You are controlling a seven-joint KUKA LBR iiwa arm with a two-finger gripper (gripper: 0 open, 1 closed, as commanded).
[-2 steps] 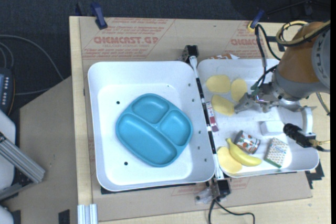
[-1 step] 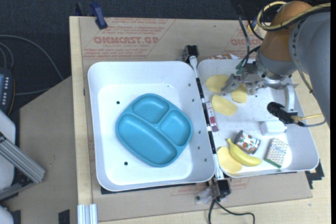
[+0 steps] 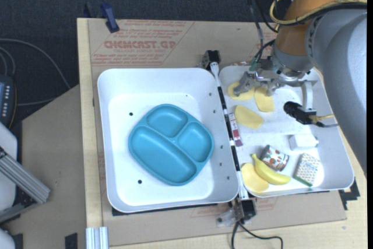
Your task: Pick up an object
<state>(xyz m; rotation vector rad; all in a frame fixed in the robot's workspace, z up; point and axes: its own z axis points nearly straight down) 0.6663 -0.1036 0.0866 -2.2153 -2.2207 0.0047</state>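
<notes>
My gripper point(image 3: 261, 83) hangs low over the far end of the right bin point(image 3: 341, 167), open, with nothing between its fingers. Just under and beside it lie three pale yellow pieces: one at the left point(image 3: 238, 90), one directly below the fingertips point(image 3: 264, 103), and a larger one nearer the bin's middle point(image 3: 249, 117). Whether the fingers touch any of them I cannot tell. At the near end of this bin are a banana point(image 3: 273, 174), a rounded yellow fruit point(image 3: 252, 179), a small printed can point(image 3: 275, 157), a white block point(image 3: 302, 140) and a patterned box point(image 3: 307, 168).
The left bin point(image 3: 111, 125) holds a blue divided plate point(image 3: 170, 143). A raised ridge point(image 3: 228, 125) separates the two bins. The grey arm point(image 3: 344, 55) covers the right bin's far right corner.
</notes>
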